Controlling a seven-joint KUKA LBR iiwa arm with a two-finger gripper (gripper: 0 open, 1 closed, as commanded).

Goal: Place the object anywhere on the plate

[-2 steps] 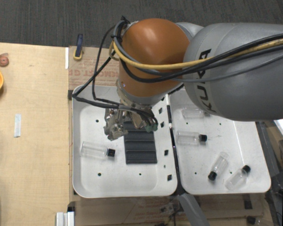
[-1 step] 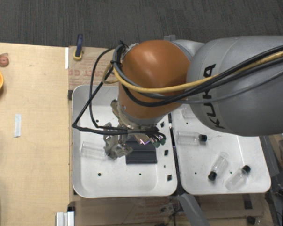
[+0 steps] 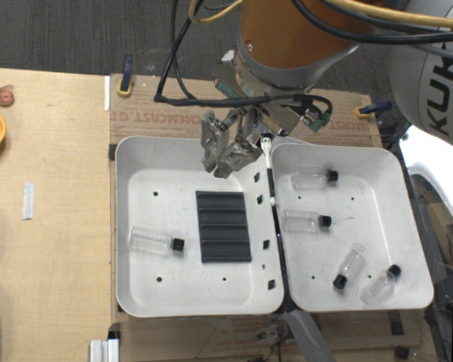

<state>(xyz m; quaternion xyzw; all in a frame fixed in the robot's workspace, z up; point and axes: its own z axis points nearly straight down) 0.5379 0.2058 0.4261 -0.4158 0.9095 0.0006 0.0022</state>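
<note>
Nearest, two clear vials with black caps [image 3: 349, 267] and [image 3: 379, 284] are lying at the right bin's [image 3: 406, 177] front right corner. Two more vials [image 3: 314, 177], [image 3: 308, 221] are resting toward that bin's back and middle. Left bin [image 3: 124, 209] is carrying a black ribbed plate [image 3: 223, 227] at its centre, and one vial [image 3: 156, 242] is lying left of the plate, apart from it, near the front left. Gripper [image 3: 226, 155] is hanging over the left bin's back edge, above the plate's far end; can't tell finger state, nothing visibly held. Arm's grey casing [image 3: 441, 81] is showing letters "KU". Cardboard [image 3: 169, 115] behind the bins is bearing reversed red lettering, unreadable.
</note>
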